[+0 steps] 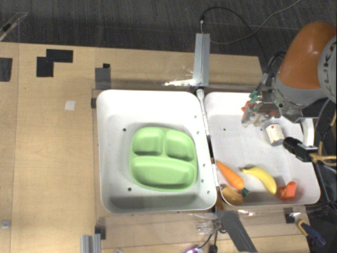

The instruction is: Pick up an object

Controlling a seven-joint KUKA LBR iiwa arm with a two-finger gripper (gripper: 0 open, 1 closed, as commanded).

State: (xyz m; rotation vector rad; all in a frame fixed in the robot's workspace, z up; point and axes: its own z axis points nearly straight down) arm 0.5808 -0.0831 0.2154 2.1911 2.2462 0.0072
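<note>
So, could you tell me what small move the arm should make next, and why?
Probably move the end effector toward the near edge of the right white bin: it sits at the far end, while the yellow banana and orange carrot lie along that edge.

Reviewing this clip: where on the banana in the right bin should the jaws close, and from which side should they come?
Likely best across the middle of the banana, coming straight down from above. It lies flat on the right bin floor, slanting from upper left to lower right, so the jaws should close across its narrow width. Its midsection looks free; the carrot lies close on the left and a red-orange item sits near its lower end.
</note>
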